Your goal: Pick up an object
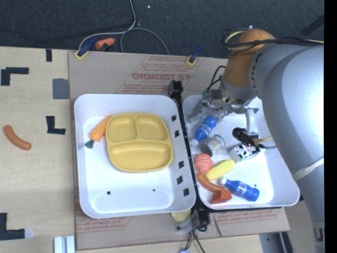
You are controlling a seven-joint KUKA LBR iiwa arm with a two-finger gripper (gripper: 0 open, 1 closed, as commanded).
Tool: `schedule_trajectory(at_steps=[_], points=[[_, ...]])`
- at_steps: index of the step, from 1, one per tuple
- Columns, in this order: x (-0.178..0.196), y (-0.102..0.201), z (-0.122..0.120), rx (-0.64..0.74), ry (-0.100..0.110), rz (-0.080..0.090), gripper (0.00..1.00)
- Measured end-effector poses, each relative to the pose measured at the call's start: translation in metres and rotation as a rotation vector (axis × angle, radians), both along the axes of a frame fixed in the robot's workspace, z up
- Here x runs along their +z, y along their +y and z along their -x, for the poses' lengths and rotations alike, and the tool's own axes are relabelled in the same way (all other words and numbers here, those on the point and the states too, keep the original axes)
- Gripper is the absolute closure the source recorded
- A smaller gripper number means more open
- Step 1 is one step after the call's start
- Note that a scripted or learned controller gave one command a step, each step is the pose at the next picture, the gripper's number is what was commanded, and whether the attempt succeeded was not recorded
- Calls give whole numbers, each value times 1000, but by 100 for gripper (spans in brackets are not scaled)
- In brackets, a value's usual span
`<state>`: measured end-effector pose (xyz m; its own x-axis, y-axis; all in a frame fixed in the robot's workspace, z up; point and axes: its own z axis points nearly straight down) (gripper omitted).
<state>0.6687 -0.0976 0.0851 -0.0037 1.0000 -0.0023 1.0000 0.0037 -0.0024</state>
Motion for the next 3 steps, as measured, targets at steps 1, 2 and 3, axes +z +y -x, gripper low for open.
schedule_trajectory(at_steps=[1,2,3], points=[[0,-3,14,-2,-4,-1,0],[0,-13,0,-2,-4,-2,0],[0,2,1,-2,-1,3,0]])
